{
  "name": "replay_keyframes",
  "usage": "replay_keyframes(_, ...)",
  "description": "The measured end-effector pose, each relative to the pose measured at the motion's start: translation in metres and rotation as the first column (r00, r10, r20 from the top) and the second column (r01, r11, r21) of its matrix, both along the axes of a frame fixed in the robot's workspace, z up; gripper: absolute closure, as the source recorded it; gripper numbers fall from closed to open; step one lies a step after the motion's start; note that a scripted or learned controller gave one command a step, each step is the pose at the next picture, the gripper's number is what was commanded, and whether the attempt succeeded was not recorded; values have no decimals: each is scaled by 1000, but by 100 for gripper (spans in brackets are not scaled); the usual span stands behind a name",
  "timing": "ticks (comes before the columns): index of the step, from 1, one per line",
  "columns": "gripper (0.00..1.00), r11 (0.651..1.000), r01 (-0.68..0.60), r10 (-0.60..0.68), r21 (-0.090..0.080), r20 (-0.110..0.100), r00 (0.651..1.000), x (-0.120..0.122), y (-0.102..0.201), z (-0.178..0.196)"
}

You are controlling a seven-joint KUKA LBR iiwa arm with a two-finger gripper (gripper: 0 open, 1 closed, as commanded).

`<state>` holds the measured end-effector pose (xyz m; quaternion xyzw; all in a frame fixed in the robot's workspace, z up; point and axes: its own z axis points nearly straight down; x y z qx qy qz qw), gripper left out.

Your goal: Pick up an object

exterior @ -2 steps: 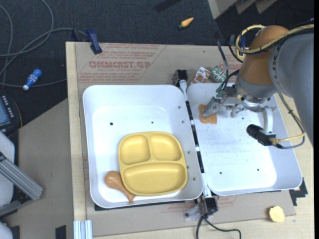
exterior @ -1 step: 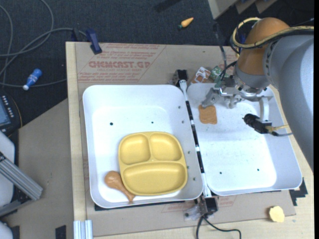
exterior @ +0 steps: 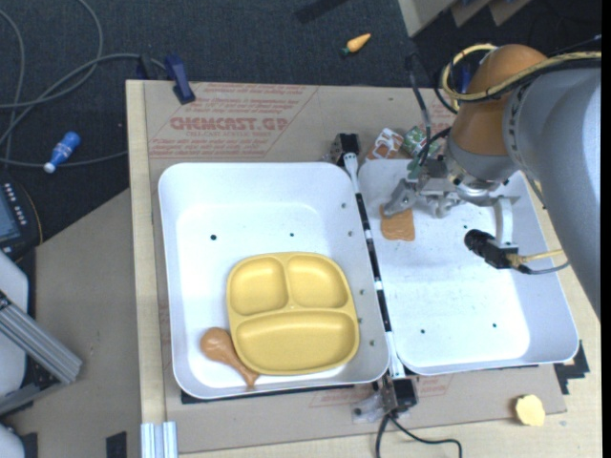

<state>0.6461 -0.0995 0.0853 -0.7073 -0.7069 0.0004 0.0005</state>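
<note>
Nearest me, a small yellow lump [exterior: 529, 409] lies on the cardboard outside the bins. In the left bin [exterior: 191, 198] I see a yellow divided plate [exterior: 290, 311] with a tan drumstick-shaped toy [exterior: 225, 349] tucked against its lower left edge. Neither is within reach of this move.

The right bin [exterior: 477, 332] is where I'm working. The gripper [exterior: 412, 199] is low near that bin's upper left corner, and a flat orange-brown piece [exterior: 398, 225], maybe toy bread, lies just below the fingertip, touching or nearly so. I can't tell the finger spacing; the metal parts overlap at this slant. I don't see the piece between the fingers, so I don't count it as held.

My judgement: the step is closing on that piece. It lies flat, so the fingers should straddle its edges and reach the bin floor before closing. Risk: it slides toward the divider [exterior: 368, 237].

Farther back, a crumpled wrapper [exterior: 393, 143] sits near the bin rim, and a blue clamp [exterior: 179, 79] grips the cardboard edge.
</note>
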Motion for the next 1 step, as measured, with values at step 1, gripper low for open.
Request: replay_keyframes(1, 0, 1000, -1, 1, -1, 1, 1000, -3, 6, 0)
